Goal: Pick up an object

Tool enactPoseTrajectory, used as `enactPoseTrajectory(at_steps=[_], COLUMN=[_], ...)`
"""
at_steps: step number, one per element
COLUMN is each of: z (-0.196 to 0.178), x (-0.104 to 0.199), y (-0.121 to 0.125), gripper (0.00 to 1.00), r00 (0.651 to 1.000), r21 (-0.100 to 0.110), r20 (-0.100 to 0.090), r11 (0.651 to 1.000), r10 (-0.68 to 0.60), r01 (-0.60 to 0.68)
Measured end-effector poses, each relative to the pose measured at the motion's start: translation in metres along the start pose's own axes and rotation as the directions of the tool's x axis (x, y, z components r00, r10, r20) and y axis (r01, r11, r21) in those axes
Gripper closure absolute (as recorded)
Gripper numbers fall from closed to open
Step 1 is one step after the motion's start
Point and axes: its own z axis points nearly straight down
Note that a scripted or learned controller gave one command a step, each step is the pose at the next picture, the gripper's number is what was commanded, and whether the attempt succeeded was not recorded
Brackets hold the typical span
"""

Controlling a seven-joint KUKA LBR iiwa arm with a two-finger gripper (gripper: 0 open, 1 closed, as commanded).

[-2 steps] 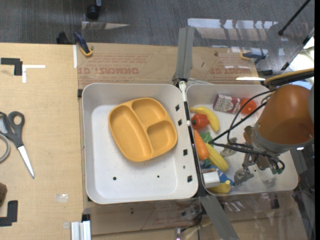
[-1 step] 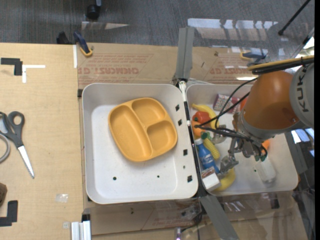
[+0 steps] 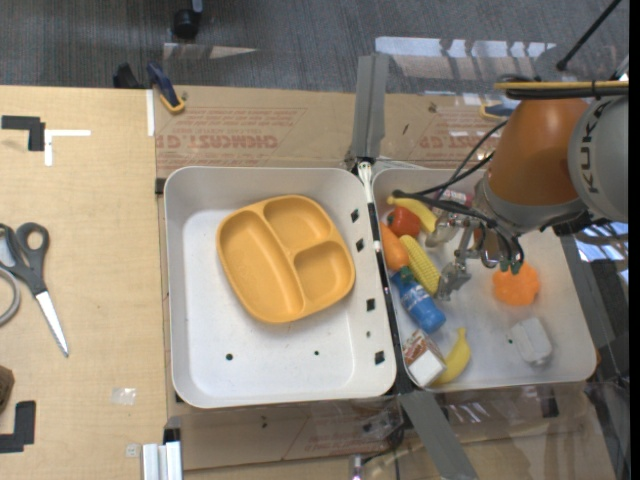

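My gripper (image 3: 456, 264) hangs under the grey and orange wrist over the middle of the right bin (image 3: 570, 368), just right of a corn cob (image 3: 420, 263). To its left lie a banana (image 3: 413, 211), a red tomato (image 3: 404, 222), an orange ball (image 3: 393, 254) and a blue bottle (image 3: 420, 306). To the gripper's right sits an orange fruit with a green top (image 3: 516, 285). A grey block (image 3: 531, 339) lies nearer the front. Cables and metal parts blur the gripper's tip, and I see nothing held in it.
A second banana (image 3: 457, 358) and a small box (image 3: 421, 360) lie in the right bin's front left corner. The left bin (image 3: 190, 348) holds a yellow divided plate (image 3: 287, 257). Scissors (image 3: 35, 278) lie on the bench at far left.
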Motion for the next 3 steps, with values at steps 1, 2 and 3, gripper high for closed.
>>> enactPoseTrajectory(at_steps=[1,2,3], z=[0.001,0.001,0.0], x=[0.047,0.081,-0.03], y=[0.007,0.011,0.015], gripper=[0.0,0.0,0.0], r00=[1.0,0.976,0.943], r21=[0.0,0.002,0.001], r20=[-0.003,-0.004,0.0], r11=[1.0,0.976,0.943], r10=[0.026,0.216,0.334], r01=[-0.026,-0.216,-0.334])
